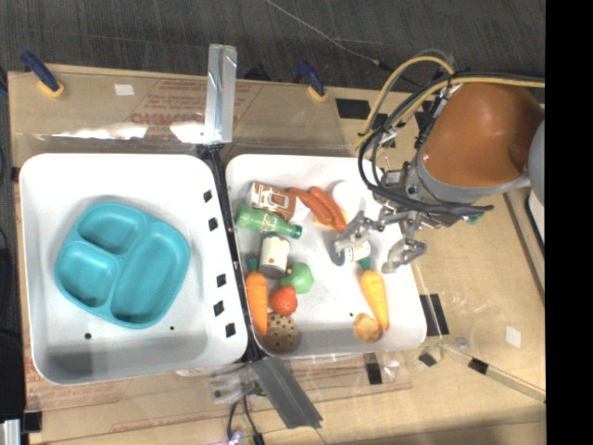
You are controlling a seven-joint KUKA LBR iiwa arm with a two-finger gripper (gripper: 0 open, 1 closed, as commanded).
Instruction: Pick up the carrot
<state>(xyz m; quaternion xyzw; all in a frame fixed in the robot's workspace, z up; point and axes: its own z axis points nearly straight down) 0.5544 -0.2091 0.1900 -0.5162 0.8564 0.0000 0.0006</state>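
We see the gripper with fingers spread, holding nothing, just above the carrot in the right bin. That bin also holds a green bottle, a tomato and what may be another carrot; the left bin holds a teal divided plate.

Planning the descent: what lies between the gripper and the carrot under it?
Camera view: nothing. The gripper hangs just above the top end of the carrot in the right bin; only bare white floor shows between.

The red print on the cardboard at the far edge of the bench is too blurred to read.
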